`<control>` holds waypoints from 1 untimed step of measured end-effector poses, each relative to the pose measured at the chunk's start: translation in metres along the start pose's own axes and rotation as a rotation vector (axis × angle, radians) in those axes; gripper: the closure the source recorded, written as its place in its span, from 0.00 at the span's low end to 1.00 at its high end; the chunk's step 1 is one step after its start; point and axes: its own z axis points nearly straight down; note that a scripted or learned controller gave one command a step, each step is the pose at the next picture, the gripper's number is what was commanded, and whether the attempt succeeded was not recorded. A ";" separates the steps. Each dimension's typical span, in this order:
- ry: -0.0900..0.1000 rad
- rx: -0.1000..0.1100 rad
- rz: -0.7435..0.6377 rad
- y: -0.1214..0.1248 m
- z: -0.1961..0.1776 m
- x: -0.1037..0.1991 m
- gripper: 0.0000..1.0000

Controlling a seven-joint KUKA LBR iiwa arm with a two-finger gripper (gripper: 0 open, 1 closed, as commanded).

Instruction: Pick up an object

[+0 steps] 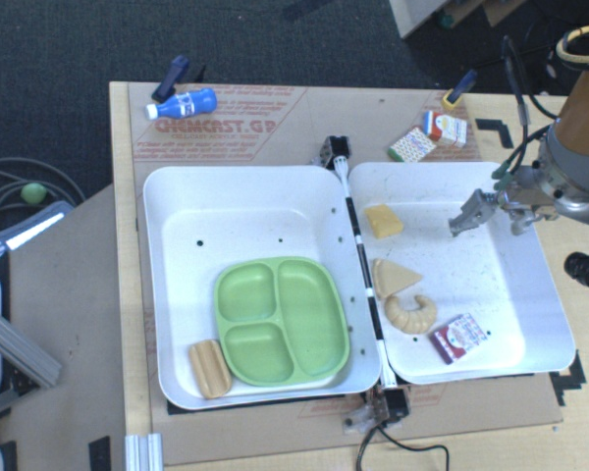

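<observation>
My gripper (493, 222) hangs over the upper right part of the right bin (530, 292), open, with nothing between its fingers. The same bin holds a yellow cheese block (383, 221) at its upper left, left of the gripper. A pale yellow wedge (395, 276) and a tan croissant (412, 312) lie lower down by the left wall. A red packet (458, 338) rests near the front. All lie apart from the gripper.
The left bin (177, 224) holds a green divided plate (280, 319) and a tan bread piece (209, 368). On the bench behind the bins lie a blue bottle (182, 104) and small boxes (427, 137). A black clip (334, 148) sits where the bins meet.
</observation>
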 end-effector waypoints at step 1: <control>0.001 0.002 -0.001 -0.003 0.068 0.040 0.00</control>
